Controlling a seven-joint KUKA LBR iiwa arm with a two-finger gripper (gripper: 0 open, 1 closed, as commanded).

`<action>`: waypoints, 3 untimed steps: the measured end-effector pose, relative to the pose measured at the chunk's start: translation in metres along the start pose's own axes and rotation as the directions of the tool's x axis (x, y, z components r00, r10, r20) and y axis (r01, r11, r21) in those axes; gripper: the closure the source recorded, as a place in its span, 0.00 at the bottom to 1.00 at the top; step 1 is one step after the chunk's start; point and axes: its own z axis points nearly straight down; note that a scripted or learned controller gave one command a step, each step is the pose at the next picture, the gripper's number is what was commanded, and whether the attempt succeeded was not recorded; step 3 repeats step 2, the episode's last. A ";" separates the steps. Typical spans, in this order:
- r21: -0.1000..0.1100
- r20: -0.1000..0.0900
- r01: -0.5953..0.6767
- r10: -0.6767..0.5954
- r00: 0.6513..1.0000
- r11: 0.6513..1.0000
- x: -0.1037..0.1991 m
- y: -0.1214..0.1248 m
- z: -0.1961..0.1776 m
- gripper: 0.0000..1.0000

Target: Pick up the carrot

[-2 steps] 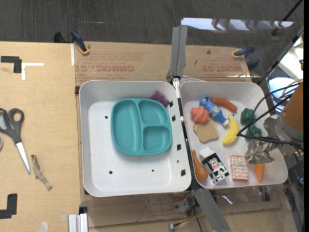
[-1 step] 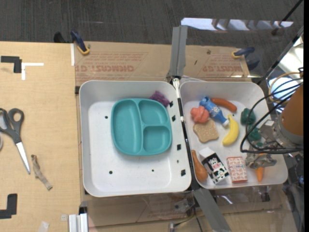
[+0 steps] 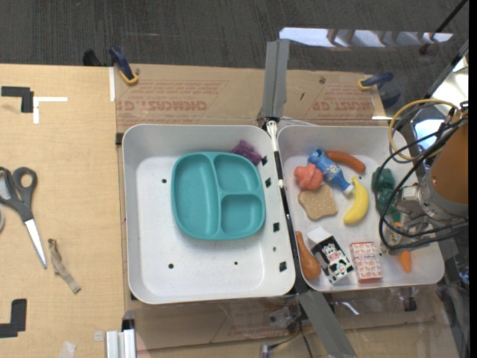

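Item: carrot (image 3: pixel 305 255), lying at the right bin's (image 3: pixel 417 277) front-left corner, beside the milk carton (image 3: pixel 332 259). My gripper (image 3: pixel 403 253) is hovering at the bin's right side; its grip state cannot be told

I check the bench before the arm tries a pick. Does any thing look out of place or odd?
Little stands out. Scissors lie loose on the bench left of the left bin, away from the work. In the right bin the carrot lies pressed against the left wall.
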 end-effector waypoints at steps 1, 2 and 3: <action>0.000 0.001 0.446 -0.446 0.895 0.895 -0.022 -0.050 -0.023 1.00; -0.002 0.002 0.504 -0.504 0.864 0.864 -0.064 -0.028 -0.080 1.00; -0.002 0.002 0.504 -0.504 0.864 0.864 -0.064 -0.028 -0.080 1.00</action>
